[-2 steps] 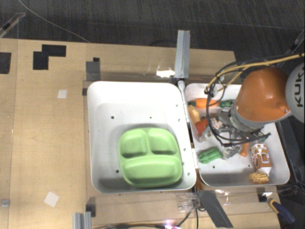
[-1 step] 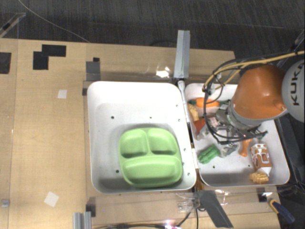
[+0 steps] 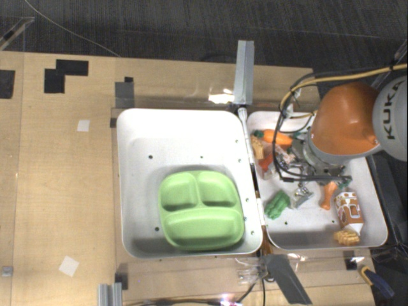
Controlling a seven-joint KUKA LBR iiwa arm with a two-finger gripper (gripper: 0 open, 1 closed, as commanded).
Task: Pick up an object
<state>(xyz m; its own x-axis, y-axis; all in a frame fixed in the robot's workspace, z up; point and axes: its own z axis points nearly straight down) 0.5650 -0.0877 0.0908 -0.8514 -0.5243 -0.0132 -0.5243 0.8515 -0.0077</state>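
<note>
Gripper is lowered into the right bin, hidden under the orange band and wrist cabling — whether it is released or clenched cannot be told. Two white bins are seen side by side. One green divided tray lies in the left bin. In the right bin, several small objects are scattered: one green piece, one grey piece, one orange carrot-like piece, one orange-and-white packet and one tan piece — all near the wrist.
</note>
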